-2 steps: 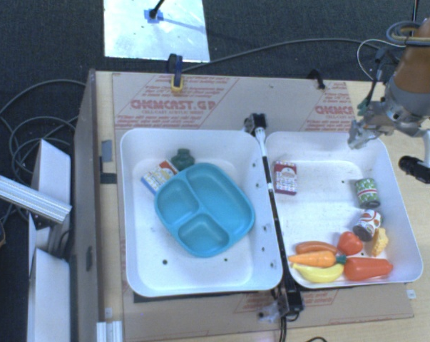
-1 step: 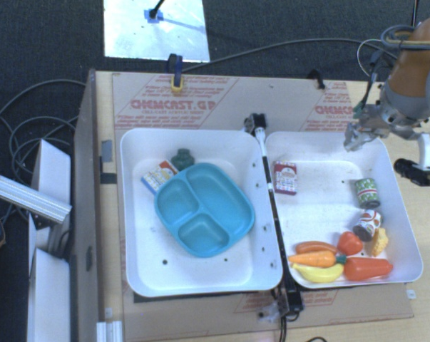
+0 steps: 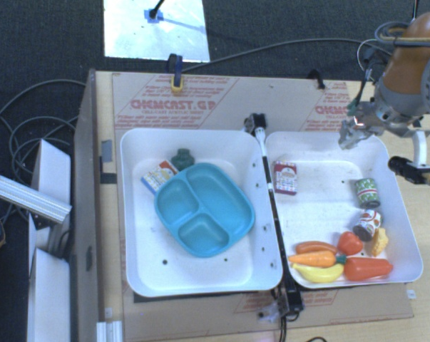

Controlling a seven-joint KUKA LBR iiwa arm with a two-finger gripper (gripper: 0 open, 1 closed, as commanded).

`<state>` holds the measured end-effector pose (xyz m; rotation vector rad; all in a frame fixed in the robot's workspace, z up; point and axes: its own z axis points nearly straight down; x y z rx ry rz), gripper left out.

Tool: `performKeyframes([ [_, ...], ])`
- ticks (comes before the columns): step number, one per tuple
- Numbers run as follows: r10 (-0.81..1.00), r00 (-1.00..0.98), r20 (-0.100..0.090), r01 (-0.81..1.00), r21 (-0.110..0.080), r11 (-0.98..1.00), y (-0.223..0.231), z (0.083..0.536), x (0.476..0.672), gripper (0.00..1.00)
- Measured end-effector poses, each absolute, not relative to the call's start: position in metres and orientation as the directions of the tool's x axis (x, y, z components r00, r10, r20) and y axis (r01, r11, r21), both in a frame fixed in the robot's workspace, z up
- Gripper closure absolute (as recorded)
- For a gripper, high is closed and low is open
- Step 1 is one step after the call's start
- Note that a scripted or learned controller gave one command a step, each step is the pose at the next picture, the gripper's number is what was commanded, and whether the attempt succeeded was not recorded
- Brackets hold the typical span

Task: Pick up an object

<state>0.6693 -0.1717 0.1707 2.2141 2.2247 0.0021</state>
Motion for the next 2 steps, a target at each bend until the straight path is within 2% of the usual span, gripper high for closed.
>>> performKeyframes([
  [2, 1.0, -0.004, -0.002, 1.0, 0.002, 0.004, -0.1703, 0.168, 0.669, 1.0],
])
